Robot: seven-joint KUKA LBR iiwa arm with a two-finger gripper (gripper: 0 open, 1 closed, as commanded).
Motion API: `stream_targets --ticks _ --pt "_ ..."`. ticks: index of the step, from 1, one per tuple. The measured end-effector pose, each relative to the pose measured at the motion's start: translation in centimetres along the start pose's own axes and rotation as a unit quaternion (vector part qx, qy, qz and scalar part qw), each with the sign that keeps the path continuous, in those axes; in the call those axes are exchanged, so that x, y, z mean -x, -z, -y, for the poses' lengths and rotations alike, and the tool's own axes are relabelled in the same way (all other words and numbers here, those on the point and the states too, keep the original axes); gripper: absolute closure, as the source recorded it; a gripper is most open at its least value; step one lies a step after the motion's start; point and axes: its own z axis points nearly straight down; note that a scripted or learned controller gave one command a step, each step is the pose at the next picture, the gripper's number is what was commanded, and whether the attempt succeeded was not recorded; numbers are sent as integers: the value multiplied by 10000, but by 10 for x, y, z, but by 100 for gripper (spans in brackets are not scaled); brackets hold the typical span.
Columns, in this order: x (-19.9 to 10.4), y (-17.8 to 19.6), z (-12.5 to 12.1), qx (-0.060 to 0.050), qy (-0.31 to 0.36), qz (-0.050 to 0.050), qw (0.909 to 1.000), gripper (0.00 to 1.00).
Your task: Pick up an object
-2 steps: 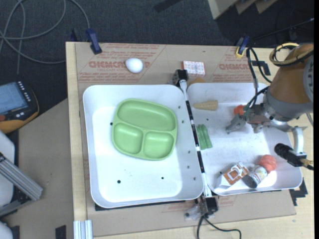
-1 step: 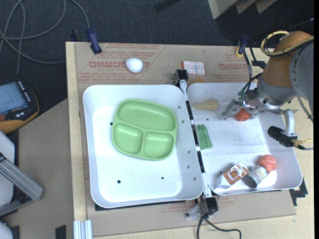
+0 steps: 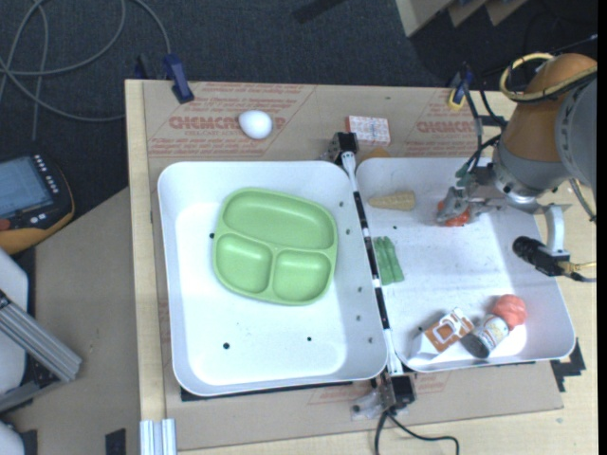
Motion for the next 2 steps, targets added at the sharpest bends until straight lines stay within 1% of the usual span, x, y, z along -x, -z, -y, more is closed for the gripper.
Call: stream_targets --ticks 1,2 --pt "-45 106 51 -4 -5 -10 10000 100" --pt "-97 116 42 -5 -7 -13 10000 100"
